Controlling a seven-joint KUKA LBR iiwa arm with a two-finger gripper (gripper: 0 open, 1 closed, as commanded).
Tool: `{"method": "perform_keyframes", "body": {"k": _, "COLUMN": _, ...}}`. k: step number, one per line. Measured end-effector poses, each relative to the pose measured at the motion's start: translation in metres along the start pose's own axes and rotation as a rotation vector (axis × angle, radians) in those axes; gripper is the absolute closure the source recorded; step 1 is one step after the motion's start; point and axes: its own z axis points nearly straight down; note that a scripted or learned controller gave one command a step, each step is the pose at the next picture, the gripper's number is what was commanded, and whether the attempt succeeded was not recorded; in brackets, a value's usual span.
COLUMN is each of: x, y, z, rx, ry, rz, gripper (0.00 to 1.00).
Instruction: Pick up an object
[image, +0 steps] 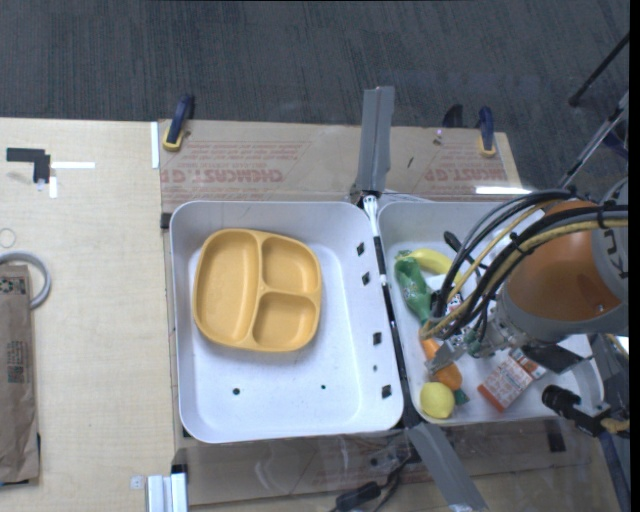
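Note:
The arm reaches down into the right bin (470, 212), its orange band and cables covering much of that bin. The gripper (462, 342) sits low among the objects, just above an orange item (447, 376) and beside a small orange piece (430, 349). A yellow lemon (437, 400) lies at the bin's front left, a green vegetable (412, 283) and a yellow banana (432, 260) toward the back left. A red and white packet (508, 381) lies to the right of the gripper. Cables and wrist hide the space between the fingers.
The left bin (280, 400) holds a yellow divided plate (257, 289). A grey divider post (375, 140) stands between the bins at the back. Cardboard (260, 160) lies behind the bins, with clamps at its far edge. A brown paper bag (15, 370) rests at far left.

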Motion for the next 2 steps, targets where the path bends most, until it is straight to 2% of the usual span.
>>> {"method": "perform_keyframes", "body": {"k": 1, "x": -0.001, "y": -0.001, "z": -0.008, "rx": 0.002, "ry": 0.001, "rz": 0.004, "gripper": 1.00}}
{"method": "perform_keyframes", "body": {"k": 2, "x": 0.021, "y": 0.101, "z": -0.101, "rx": -0.001, "ry": -0.002, "rz": -0.032, "gripper": 1.00}}
